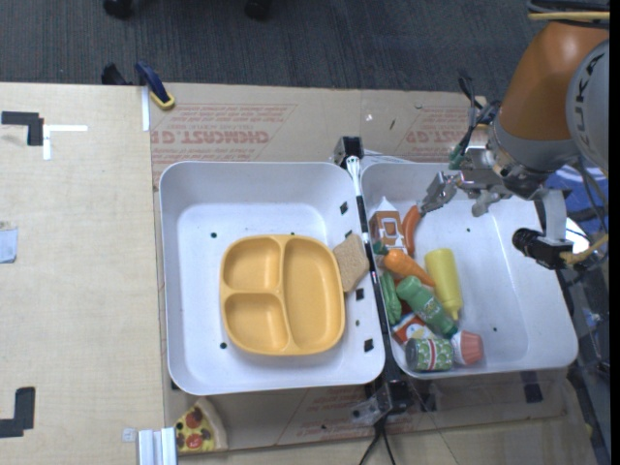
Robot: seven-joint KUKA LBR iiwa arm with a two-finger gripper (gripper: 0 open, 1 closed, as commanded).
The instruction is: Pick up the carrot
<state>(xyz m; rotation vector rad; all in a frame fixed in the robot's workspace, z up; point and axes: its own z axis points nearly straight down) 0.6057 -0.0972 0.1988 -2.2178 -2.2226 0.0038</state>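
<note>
My grey two-finger claw (448, 190) hangs over the far part of the right white bin (523, 303), fingers slightly parted with nothing between them. The small orange carrot with a green top (407, 265) lies along that bin's left wall, well nearer than my claw. A red sausage-shaped toy (412, 227) lies just beyond it, a yellow plastic bottle (445, 276) just right of it, a green bottle (426, 307) on its near side. In the left white bin (194, 206) sits a yellow three-part plate (283, 294), a brown toast slice (351, 262) leaning at its right edge.
</note>
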